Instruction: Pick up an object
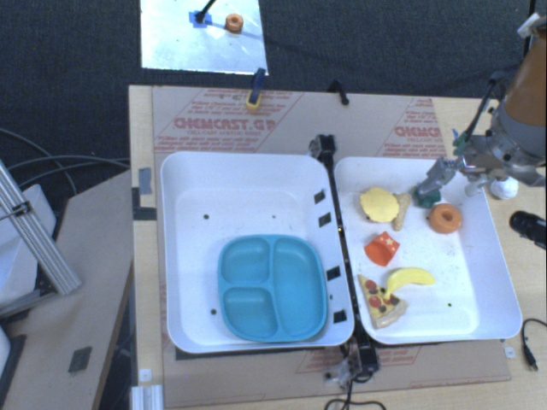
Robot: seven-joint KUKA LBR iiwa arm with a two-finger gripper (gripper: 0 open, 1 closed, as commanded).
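The right bin (491,272) holds several toy foods. A yellow round piece (378,204) lies at its upper left, with an orange donut (444,219) to the right of it. Below them are a red piece (382,248), a yellow banana (408,277) and a pizza slice (382,301). My gripper (429,193) reaches in from the right and hangs low over the bin's upper part, between the yellow piece and the donut. Something small and dark green shows at its tip; I cannot tell what it is.
In the left bin (197,195) lies a blue divided plate (272,286). A black divider (333,229) runs between the two bins. The arm's grey wrist (521,135) stands over the right bin's far right corner. A shiny sheet (201,24) lies beyond the bench.
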